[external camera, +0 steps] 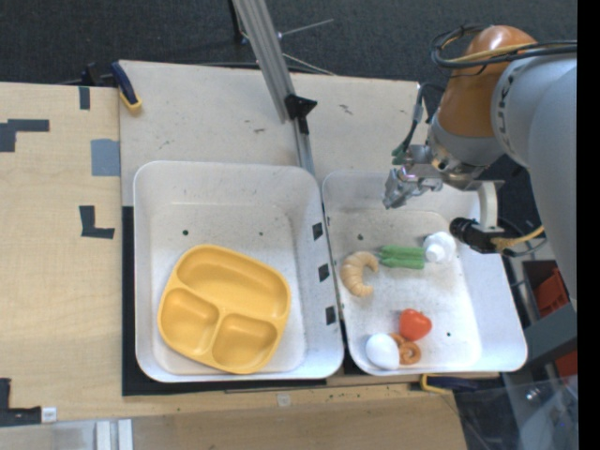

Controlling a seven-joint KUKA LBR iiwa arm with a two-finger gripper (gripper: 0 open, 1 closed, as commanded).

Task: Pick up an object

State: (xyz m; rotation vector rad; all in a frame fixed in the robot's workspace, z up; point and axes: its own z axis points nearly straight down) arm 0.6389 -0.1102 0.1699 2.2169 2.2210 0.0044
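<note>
- the green stick with a white cap [411, 255] lies mid right bin [487, 345], just beside the tan croissant [359, 274]; it looks light, stiff, smooth plastic, best pinched across its narrow middle.
- the red piece [415, 323] and white egg [381, 349] sit nearer the front wall.
- the gripper [401, 193] hangs over the bin's far end, holding nothing.
- the left bin holds a glossy yellow divided tray [223, 307].
</note>
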